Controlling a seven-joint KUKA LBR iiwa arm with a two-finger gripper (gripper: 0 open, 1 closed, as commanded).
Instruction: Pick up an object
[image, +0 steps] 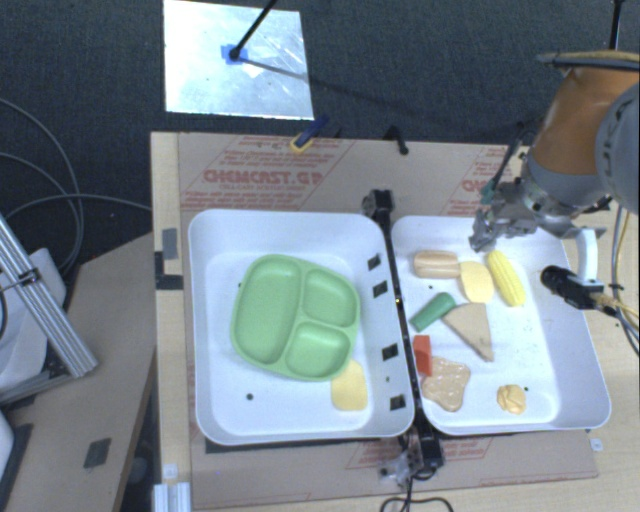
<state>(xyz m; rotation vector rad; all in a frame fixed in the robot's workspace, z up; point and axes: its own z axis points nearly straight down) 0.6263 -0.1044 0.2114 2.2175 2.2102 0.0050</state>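
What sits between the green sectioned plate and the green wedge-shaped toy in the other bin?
In the camera view, between the green sectioned plate and the green wedge-shaped toy run the two white bins' adjoining rims with black clips; no toy lies there.

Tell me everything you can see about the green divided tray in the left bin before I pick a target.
The green divided plastic tray lies flat in the left white bin, turned at a slant to the bin's walls. It is a pale, matte green with rounded corners and three shallow compartments: one large on its left side, two smaller on its right. All three look empty. A pale yellow wedge-shaped piece lies at its lower right corner, close to or just touching its rim.
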